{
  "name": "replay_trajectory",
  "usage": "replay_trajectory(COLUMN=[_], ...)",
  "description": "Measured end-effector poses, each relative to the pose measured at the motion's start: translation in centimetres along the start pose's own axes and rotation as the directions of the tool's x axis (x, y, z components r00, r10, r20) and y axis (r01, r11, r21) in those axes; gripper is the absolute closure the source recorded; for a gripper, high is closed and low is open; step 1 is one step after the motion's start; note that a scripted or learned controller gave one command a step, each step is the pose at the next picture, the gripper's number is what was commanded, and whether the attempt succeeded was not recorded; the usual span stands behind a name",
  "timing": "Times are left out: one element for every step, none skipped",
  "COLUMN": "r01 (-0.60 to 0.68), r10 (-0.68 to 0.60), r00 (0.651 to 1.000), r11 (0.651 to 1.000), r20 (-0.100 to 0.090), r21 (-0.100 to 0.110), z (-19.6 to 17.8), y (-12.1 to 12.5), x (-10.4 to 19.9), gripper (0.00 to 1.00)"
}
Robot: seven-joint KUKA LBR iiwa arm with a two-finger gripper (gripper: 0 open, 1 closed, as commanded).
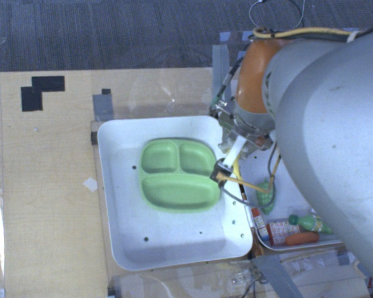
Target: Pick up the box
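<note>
Far to the left of the gripper, the left bin [121,182] holds 1 thing: a green plate [179,174] with 3 compartments, 2 small ones at the back and 1 long one in front. The plate lies flat, and its right rim reaches to just left of and below the gripper.

The gripper [242,134] hangs under the arm's orange band [254,75], over the strip where the 2 bins meet, at the back left corner of the right bin [284,203]. The wrist and arm hide its tip, so whether it is spread or closed cannot be told, and nothing is seen held in it.

Below the gripper and slightly right, a small green thing [267,200] lies in the right bin. Further below, near that bin's front wall, lies a red-and-white pack [278,232], the only box-like thing visible; it is too blurred to be sure it is the box. Right of it are a green bottle [308,220] and an orange-red thing [303,238], both partly covered by the grey arm [340,139].
</note>
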State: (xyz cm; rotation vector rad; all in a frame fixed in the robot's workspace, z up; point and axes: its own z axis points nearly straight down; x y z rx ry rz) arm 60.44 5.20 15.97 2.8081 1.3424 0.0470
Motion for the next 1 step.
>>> replay_trajectory(r01=[-0.02], r10=[0.02], r00=[1.0], r11=[1.0], r20=[0.016], r21=[-0.005], z=[-0.01], y=[-1.48], x=[-0.15], gripper=[1.0])
